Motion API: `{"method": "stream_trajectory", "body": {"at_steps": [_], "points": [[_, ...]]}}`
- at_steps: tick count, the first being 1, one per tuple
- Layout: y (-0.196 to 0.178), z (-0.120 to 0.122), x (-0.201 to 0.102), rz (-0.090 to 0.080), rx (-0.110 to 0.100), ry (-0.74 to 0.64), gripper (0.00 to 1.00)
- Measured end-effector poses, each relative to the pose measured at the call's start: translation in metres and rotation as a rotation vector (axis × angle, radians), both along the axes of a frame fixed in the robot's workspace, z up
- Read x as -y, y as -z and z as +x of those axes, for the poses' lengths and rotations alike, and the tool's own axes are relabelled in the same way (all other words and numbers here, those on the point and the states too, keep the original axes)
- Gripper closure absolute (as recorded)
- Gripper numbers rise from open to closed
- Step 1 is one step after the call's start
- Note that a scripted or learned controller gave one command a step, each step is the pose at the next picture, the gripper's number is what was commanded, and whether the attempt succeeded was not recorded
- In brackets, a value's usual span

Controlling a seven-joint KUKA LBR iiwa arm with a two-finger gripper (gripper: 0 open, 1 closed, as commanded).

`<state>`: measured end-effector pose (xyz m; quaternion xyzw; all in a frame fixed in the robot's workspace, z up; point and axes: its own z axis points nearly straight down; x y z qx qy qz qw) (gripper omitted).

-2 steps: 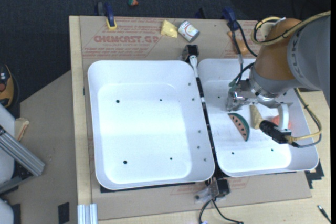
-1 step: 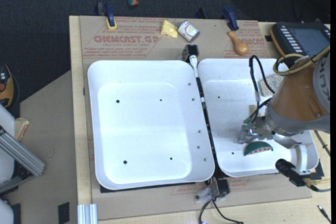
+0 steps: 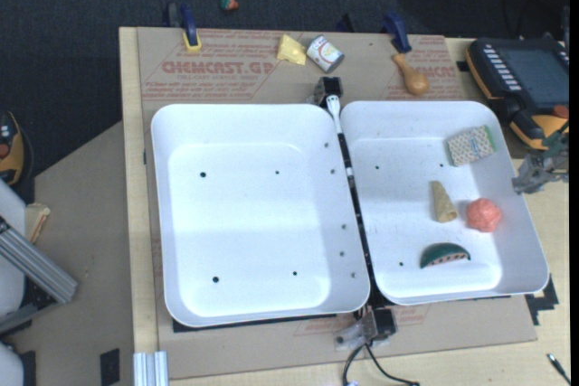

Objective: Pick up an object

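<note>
The right bin holds several small objects. A pale patterned square pad lies near its far right corner. A tan wedge sits mid-bin, with a pink ball just to its right. A green, slice-shaped piece lies near the front wall. A grey metal part that looks like my gripper pokes in at the right edge, just outside the bin's right wall and level with the pad and the ball. Nothing shows between its tips.
The left bin stands beside the right one. On the board behind the bins lie a yellow chunk, a small white can and an orange-brown piece. Blue clamps grip the back edge. A dark pendant sits at far right.
</note>
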<state>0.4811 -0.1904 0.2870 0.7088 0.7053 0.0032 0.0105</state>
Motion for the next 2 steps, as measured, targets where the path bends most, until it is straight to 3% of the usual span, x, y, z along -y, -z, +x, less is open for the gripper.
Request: {"method": "stream_trajectory", "body": {"at_steps": [1,2], "points": [[-0.025,0.026,0.036,0.004,-0.012,-0.003,1.00],[0.046,0.022,0.033,0.013,-0.025,-0.004,1.00]]}}
